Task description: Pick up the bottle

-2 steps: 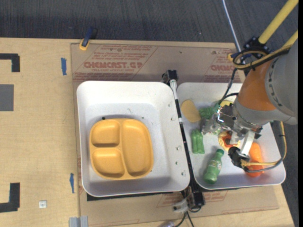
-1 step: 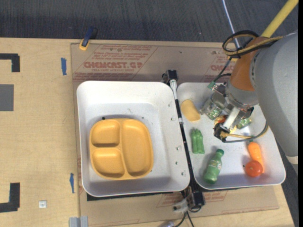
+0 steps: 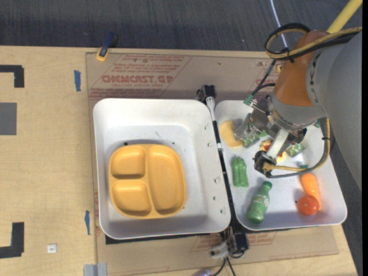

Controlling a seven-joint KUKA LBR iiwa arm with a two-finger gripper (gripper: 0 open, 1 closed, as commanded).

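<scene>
The bottle [image 3: 259,201] is green with a pale label and a green cap. It lies tilted near the front of the right bin [image 3: 333,214], cap pointing toward the back. My gripper [image 3: 265,135] hangs over the back half of that bin, well behind the bottle and apart from it. The wrist and its fittings cover what lies under it. Nothing is seen held.
A green block [image 3: 240,172] lies just behind the bottle by the bin's left wall. A yellow piece [image 3: 228,134] sits at the back left, and an orange carrot [image 3: 310,183] and a red ball [image 3: 308,204] at the right front. The left bin [image 3: 115,117] holds a yellow divided plate [image 3: 148,179].
</scene>
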